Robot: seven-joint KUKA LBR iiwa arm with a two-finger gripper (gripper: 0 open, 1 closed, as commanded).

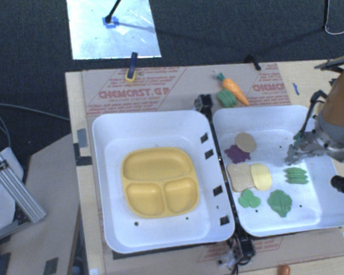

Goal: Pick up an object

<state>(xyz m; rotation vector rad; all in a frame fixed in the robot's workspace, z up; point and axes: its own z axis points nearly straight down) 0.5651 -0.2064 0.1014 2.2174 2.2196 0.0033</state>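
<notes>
My gripper point(295, 154) hangs low over the right bin point(322, 210), near its right side, just above a green bean pod piece point(296, 175). To its left in that bin lie a tan round piece point(245, 142), a purple piece point(237, 154), a pale bread slice point(241, 177), a yellow cheese slice point(261, 176), a small green broccoli point(248, 199) and a green leafy piece point(280, 203). Nothing visibly hangs from the gripper.
The left bin point(113, 217) holds a yellow divided plate point(160, 181). A toy carrot point(232, 89) lies on the cardboard behind the right bin. A blue and yellow tool point(132, 67) rests near the bench's back edge.
</notes>
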